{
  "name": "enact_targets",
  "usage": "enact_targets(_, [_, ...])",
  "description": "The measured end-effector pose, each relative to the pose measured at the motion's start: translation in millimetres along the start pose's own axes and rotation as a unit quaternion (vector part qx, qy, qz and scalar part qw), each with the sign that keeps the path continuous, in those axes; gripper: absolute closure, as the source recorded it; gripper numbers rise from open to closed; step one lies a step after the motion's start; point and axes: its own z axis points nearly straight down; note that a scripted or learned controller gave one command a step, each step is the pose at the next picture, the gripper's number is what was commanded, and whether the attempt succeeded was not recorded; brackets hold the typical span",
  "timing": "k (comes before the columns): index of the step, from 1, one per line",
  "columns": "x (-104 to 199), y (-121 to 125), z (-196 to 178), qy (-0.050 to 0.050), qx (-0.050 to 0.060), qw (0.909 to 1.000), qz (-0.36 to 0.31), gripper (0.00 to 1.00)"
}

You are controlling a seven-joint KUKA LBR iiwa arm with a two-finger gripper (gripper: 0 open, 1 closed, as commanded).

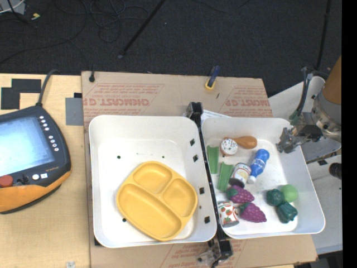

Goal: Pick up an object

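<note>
I see the objects, among them a blue bottle (259, 162) and purple grapes (246, 203), lying in the right bin (312, 205). My pincer (289, 138) hangs over that bin's right rim, gripping nothing; its spread I cannot tell.

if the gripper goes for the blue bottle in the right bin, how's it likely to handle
The blue bottle lies on its side, so a nudge would probably roll it. It looks like smooth plastic, likely light and somewhat slippery. It leans against the dark-labelled jar, which may shift with it.
</note>
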Motion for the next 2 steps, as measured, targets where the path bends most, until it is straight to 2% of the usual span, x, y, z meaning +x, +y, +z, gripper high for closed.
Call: enact_targets(2, [-2.2, -0.5, -16.2, 0.001, 0.004, 1.0, -0.002, 1.0])
